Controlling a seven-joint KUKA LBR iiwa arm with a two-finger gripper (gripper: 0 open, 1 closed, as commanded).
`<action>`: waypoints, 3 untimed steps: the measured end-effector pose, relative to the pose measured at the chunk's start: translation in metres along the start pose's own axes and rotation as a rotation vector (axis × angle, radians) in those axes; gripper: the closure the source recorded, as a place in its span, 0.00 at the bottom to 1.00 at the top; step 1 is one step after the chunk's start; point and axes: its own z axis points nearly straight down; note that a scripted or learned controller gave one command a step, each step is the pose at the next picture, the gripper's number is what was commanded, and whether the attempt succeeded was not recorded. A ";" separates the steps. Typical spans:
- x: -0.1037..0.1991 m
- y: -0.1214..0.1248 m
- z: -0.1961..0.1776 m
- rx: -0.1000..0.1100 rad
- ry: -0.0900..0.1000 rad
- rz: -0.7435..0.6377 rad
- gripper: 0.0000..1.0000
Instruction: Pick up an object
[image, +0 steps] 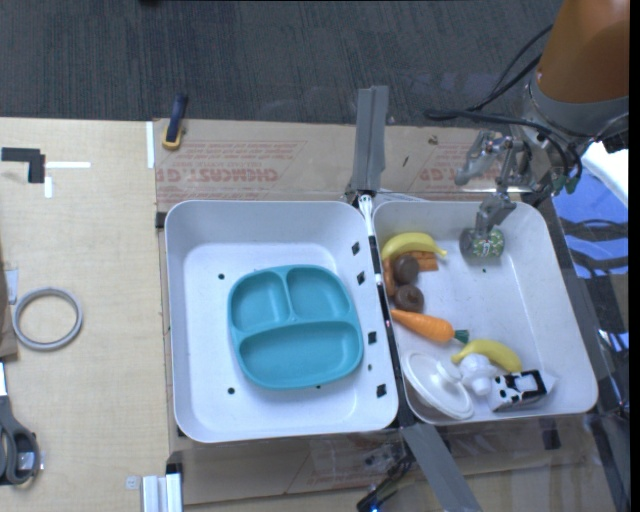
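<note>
Object for picking: none lifted yet; banana (412, 245) lies beside the fingers (484, 243), whose spread cannot be told.

We see the grey arm (585, 60) with its orange band reaching in from the right, wrist bent down, the gripper (484, 240) hanging low, pointed downward.

My arm (590, 60) is cut off by the top and right edges. My hand (487, 238) hangs over the right bin (570, 300), its fingertips a blur against something small and greenish I cannot identify. Scissors (15, 450) run off the left edge.
</note>
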 end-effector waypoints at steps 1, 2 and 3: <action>0.012 -0.004 0.152 0.000 0.001 0.027 0.00; 0.069 0.005 0.185 0.000 0.000 0.052 0.00; 0.086 -0.069 0.165 0.000 -0.002 0.005 0.00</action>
